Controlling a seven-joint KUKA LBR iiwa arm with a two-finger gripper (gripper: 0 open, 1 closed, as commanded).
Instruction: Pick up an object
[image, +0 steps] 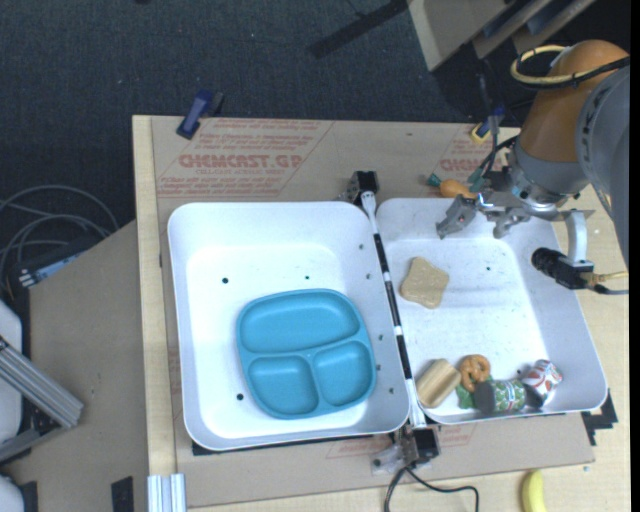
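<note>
The landmark here is the blue plate (304, 351), a smooth, glossy plastic tray with rounded corners and three moulded compartments, lying flat in the left bin (200, 250). That bin is a shallow white tub with soft curved walls and a few small dark holes in its floor.

Over to the right of the plate, past the black clip strip where the two tubs meet, sits the right bin (570, 330), same white shell. In it, up and right of the plate, lies a tan slice of bread (424, 283), flat, rough-faced, with squared-off edges, alone on bare floor. Down at the bin's near edge, level with the plate's lower rim, a cluster: a pale, rounded bread roll (437, 382), a small ring-shaped brown pretzel (474, 370) touching it, then a dark green packet (500, 397) and a crinkly red-and-white wrapped item (541, 377), all bunched together.

Far up and right of the plate, the gripper (478, 217) hovers at the right bin's back rim, metal fingers splayed apart, nothing between them, well apart from the bread slice. Above it, the grey arm with its orange band (560, 115).

The bench is bare brown cardboard-like board with red print.
</note>
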